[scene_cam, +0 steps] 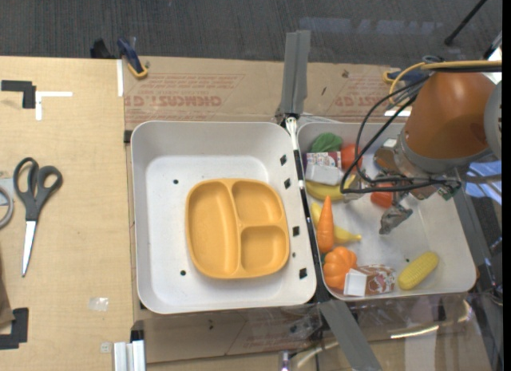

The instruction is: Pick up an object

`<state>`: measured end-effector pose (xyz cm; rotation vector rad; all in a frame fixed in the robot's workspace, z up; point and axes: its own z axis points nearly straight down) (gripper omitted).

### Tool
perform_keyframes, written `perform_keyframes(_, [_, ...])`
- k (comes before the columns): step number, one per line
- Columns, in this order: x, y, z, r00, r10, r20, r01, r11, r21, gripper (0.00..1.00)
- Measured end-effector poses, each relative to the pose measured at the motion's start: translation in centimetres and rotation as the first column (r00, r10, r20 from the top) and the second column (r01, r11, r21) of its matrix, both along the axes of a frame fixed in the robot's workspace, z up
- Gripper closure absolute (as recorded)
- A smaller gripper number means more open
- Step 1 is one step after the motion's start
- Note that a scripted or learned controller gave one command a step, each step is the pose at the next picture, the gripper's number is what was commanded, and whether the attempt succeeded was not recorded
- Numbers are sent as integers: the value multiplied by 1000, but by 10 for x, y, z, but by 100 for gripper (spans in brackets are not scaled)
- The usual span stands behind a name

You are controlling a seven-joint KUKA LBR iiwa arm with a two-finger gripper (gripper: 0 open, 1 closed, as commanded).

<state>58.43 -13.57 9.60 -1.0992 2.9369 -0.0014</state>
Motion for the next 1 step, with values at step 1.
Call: perform_keyframes(1, [-6,-70,-2,1000,3,3,-3,1000,-2,0])
